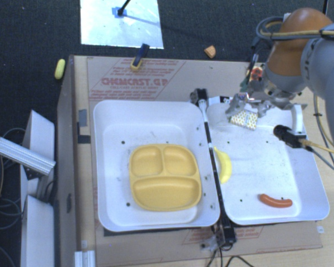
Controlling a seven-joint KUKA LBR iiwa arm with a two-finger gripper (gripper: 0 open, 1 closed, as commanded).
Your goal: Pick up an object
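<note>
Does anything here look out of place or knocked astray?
Yes: a small yellow piece and an orange bit lie on the dark floor beyond the bench, outside both bins. The banana sits jammed against the divider, in the right bin.

Two shallow white bins were seen side by side on the bench. In the left bin a yellow divided tray was laid near the centre. In the right bin a yellow banana-like piece was found against the left wall, and a red sausage near the front. The gripper was positioned over the far left corner of the right bin, just above a small dotted white-and-yellow item; contact could not be judged.
</note>
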